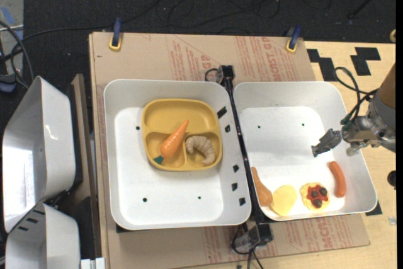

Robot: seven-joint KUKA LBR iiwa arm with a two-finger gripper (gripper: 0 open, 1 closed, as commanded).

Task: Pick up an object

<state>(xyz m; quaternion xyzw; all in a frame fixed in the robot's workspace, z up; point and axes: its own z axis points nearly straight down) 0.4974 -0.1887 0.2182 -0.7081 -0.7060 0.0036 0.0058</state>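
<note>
My gripper (325, 143) hangs over the right side of the right bin (283, 97), its dark fingers pointing left and down. Just below it lies an orange-red sausage (339, 179) near the bin's right wall. Along the bin's front edge sit a small pizza slice with dark toppings (315, 194), a pale yellow round piece (284, 198) and an orange drumstick-shaped piece (261, 186). Nothing shows between the fingers.
The left bin (126, 198) bears a yellow divided plate (157, 111) with a carrot (174, 138) and a beige croissant-like piece (203, 147). A black divider (234, 129) runs between the bins. Cables lie behind the bench, and white boxes stand at the far left.
</note>
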